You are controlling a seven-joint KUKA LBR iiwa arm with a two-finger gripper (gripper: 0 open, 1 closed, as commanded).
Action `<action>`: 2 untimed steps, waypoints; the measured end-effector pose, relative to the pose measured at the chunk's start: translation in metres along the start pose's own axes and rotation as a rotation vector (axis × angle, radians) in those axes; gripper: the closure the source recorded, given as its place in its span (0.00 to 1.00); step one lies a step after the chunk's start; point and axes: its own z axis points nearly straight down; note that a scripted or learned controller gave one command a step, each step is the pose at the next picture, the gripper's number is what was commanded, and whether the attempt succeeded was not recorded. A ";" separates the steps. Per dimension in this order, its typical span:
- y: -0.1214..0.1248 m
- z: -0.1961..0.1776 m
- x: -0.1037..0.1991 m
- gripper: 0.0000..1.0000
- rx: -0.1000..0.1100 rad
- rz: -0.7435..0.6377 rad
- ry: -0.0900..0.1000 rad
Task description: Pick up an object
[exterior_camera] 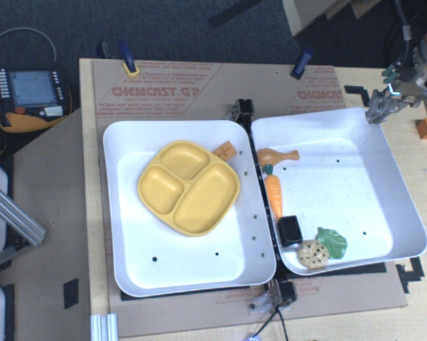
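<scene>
- The pincer [378, 112] is hovering over the far right corner of the right bin [355, 148] — nothing is sitting between its fingers, and whether they are spread or closed cannot be told at this size.
- The candidates are lying along that bin's left wall and near edge: a drumstick [277, 156], a carrot [273, 195], a black block [290, 229], a cookie [312, 253] and a green leafy piece [333, 241].
- The drumstick is looking the easiest pick — it is lying apart from the rest, while the cookie and the leafy piece are touching.
- The arm is reaching in from the bin's far right, wrist tilted down.
</scene>
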 end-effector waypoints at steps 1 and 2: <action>-0.021 0.005 0.056 1.00 0.007 -0.001 0.003; -0.030 0.001 0.116 1.00 0.007 -0.004 0.004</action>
